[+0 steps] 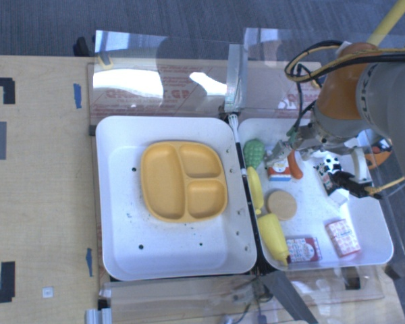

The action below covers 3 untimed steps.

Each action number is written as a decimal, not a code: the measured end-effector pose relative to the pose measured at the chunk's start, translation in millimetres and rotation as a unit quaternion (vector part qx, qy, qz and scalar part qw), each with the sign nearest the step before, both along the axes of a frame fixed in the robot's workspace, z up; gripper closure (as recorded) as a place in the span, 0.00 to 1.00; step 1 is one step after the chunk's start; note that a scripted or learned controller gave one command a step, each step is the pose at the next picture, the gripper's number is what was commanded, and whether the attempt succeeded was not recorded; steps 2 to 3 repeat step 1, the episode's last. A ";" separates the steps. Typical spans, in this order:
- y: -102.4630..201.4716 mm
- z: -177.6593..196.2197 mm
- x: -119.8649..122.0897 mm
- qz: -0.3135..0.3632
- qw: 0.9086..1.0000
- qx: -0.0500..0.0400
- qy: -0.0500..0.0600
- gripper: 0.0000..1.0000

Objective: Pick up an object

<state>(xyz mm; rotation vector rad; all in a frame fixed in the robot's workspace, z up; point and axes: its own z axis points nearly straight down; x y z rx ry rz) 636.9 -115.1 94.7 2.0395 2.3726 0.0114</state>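
my gripper hangs over the right bin, just above the small carton beside the green toy; whether i'm wide or narrow, i cannot tell. crowded neighbours could catch me and spoil the grab.

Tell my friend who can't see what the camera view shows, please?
A grey and orange robot arm reaches from the right over the right white bin, which holds small toy foods. The left white bin holds a yellow divided plate.
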 end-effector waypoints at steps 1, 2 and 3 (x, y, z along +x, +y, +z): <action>0.1 0.1 0.1 0.000 1.000 0.000 0.000 0.00; 0.1 0.1 0.1 0.000 1.000 0.000 0.000 0.00; 0.1 0.1 0.1 0.000 1.000 0.000 0.000 0.00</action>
